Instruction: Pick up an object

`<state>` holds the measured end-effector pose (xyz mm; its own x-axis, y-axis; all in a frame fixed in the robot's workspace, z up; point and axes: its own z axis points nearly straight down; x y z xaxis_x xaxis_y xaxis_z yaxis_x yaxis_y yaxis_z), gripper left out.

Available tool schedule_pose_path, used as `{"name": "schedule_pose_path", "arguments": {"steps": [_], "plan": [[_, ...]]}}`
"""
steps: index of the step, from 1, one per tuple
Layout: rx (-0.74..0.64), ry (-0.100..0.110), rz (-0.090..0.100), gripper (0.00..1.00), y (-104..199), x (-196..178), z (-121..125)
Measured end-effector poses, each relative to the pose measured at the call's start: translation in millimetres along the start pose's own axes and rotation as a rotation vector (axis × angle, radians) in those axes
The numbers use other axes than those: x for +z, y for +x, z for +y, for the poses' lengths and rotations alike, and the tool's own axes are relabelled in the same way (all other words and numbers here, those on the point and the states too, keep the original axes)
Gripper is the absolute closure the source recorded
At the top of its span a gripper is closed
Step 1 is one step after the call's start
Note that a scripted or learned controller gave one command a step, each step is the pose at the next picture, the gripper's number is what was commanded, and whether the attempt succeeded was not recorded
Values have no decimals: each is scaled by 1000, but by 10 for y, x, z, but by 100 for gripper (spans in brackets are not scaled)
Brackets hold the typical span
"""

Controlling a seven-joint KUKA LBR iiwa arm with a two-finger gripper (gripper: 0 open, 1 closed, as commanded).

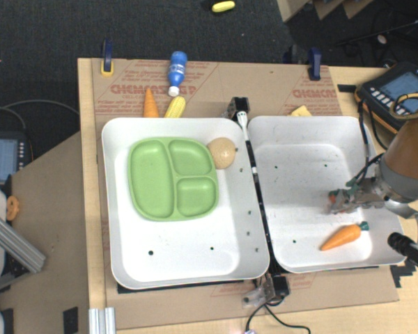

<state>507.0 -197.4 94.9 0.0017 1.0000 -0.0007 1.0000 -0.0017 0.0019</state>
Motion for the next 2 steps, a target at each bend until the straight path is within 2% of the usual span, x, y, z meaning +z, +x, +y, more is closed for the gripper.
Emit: {"name": "schedule_pose_path", "arguments": {"steps": [1,2], "plan": [[-9,-10,0,100,553,-1038,201],[-10,-3,2,100,1332,-1227,176]]}}
